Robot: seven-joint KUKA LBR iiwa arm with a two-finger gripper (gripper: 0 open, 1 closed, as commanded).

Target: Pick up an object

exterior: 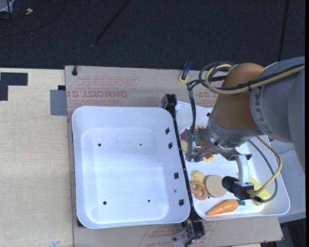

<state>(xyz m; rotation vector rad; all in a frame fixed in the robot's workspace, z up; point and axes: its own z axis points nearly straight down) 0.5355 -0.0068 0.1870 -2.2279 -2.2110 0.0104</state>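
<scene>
My gripper (195, 149) hangs low in the right bin (283, 206), close to the bin's left wall, under the orange-banded wrist. Just in front of it lie a small yellowish piece (197, 176), a brown pretzel-shaped piece (199, 190) and a round tan disc (214, 185). An orange carrot (222, 207) lies at the front of the bin. A yellow thing (263, 192) shows at the front right. A small purple and red bit (185, 134) peeks out at the gripper's left. The arm hides much of the bin's back half.
The left bin (85, 138) sits beside the right one, with a black divider (176, 148) along their shared edge. Both rest on a cardboard sheet (108, 89). A wooden bench top (26, 163) extends to the left.
</scene>
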